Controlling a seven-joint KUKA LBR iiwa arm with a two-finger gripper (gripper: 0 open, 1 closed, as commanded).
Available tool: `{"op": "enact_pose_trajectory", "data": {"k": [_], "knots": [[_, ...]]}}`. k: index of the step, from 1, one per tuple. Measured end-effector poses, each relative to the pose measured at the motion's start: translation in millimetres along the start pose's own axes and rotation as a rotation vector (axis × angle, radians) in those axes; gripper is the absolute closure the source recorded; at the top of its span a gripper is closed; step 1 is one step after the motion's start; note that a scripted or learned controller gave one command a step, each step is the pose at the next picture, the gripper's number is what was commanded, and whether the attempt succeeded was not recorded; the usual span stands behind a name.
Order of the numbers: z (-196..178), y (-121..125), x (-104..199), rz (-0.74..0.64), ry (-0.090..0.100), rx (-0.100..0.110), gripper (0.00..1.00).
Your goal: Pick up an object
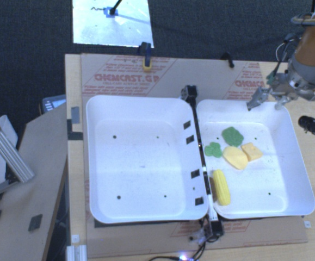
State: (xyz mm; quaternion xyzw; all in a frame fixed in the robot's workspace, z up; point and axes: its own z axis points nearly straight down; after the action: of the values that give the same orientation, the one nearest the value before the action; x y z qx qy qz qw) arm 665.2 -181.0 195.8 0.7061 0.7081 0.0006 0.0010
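The right bin (288, 200) holds several toy foods: a dark green piece (233, 136), a smaller green piece (213, 149), a yellow rounded piece (235, 157), a pale orange block (251, 151) and a yellow corn cob (221, 187) near the divider. My gripper (266, 100) hangs above the bin's far right rim, well back from the objects. Its two fingers (253, 100) stand spread apart with nothing between them.
The left bin (100, 113) sits beside the right one, joined by black clips along the divider (196, 151). A silvery plate (112, 14) lies beyond the bench. A blue and yellow clamp (146, 56) stands at the board's far edge.
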Motion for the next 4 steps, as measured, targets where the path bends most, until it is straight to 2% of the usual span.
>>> {"op": "enact_pose_trajectory", "data": {"k": [1, 2, 3, 4], "knots": [[115.6, -17.4, 90.3, -0.008, 0.005, 0.008, 0.00], [98.2, -14.5, 83.7, -0.003, 0.000, -0.003, 1.00], [-42.5, 6.8, 50.2, 0.002, -0.004, -0.015, 1.00], [-207.9, 5.5, 102.5, -0.006, -0.001, -0.015, 1.00]]}}
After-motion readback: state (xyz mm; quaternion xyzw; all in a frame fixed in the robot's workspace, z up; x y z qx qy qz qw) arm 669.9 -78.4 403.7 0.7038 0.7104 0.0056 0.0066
